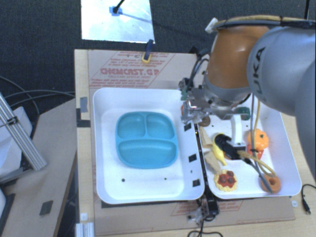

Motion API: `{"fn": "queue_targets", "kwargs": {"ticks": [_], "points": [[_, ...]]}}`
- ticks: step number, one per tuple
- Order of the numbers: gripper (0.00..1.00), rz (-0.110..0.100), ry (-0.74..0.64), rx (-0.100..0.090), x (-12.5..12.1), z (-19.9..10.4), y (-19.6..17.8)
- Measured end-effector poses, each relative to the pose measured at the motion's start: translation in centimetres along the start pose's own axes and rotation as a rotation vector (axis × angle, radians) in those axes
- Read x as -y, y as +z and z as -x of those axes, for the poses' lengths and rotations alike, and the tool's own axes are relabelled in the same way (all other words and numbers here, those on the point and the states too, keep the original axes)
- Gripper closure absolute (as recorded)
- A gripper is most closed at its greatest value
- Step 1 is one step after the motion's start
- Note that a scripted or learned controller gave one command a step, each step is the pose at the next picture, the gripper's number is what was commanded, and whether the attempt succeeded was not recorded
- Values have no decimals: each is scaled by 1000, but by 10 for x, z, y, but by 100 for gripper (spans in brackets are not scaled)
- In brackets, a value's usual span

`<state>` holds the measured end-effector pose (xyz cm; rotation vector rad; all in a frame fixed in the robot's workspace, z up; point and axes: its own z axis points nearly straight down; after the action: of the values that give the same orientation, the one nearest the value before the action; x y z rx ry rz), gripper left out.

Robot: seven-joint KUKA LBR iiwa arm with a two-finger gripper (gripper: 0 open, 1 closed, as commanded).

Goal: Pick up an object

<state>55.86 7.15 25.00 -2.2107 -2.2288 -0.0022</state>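
the grey arm (pixel 284 48), with its orange band (pixel 229 58), is seen entering from the right and fills much of the upper right of the frame. the gripper (pixel 191 111) is held just right of centre, over the upper stretch of the divide where the two bins meet; whether it is spread or closed is not to be made out, as its tip is lost among metal parts and cables, and nothing is seen gripped in it. the left bin (pixel 106 181) is occupied by a blue plate (pixel 146 139) with three compartments, laid flat near the bin's middle. the things that could be picked are gathered in the right bin (pixel 287 157), below and to the right of the gripper. a banana (pixel 218 153) is laid at a slant near the bin's left wall, just below the gripper. a small tart (pixel 227 180) topped with red is set lower down, near the bin's bottom edge. an orange toy (pixel 259 141) is placed toward the right of the bin, and a brownish ring (pixel 273 184) is found in the bin's lower right corner. both bins are borne on cardboard (pixel 131 70) printed in red, and a shiny sheet (pixel 116 11) is laid on the dark floor at the top left of the frame.
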Motion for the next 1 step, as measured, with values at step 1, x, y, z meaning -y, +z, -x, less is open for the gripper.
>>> {"fn": "queue_targets", "kwargs": {"ticks": [1], "points": [[100, -1, 8, 1, 56, 10, -16]]}}
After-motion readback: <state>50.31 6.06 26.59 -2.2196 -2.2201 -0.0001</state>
